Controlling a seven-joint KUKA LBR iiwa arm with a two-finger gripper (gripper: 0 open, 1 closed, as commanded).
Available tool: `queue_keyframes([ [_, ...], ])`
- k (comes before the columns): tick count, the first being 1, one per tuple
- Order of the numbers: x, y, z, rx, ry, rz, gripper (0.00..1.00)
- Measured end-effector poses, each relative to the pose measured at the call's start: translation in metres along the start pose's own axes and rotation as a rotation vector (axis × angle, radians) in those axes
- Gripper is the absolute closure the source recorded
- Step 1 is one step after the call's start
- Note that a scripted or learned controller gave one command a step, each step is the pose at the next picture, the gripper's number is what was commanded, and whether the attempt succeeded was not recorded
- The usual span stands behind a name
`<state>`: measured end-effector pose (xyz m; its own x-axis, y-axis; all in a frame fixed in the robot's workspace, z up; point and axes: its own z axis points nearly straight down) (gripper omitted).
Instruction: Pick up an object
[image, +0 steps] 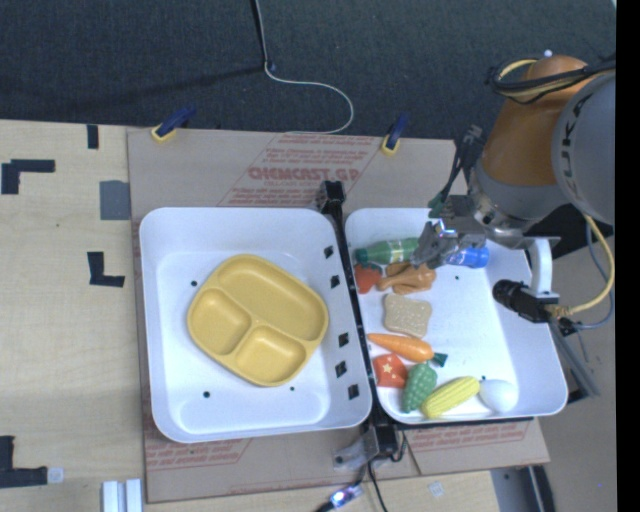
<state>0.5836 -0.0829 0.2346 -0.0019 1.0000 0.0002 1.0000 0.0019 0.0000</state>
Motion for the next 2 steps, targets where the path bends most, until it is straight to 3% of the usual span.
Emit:
queue_keyframes([
  [1,-0.01,-0.001,0.003,0.002,-0.001,0.002,1.0],
  [2,0.003,-0.007,0.016,0.003,-0.001,0.001,1.0],
])
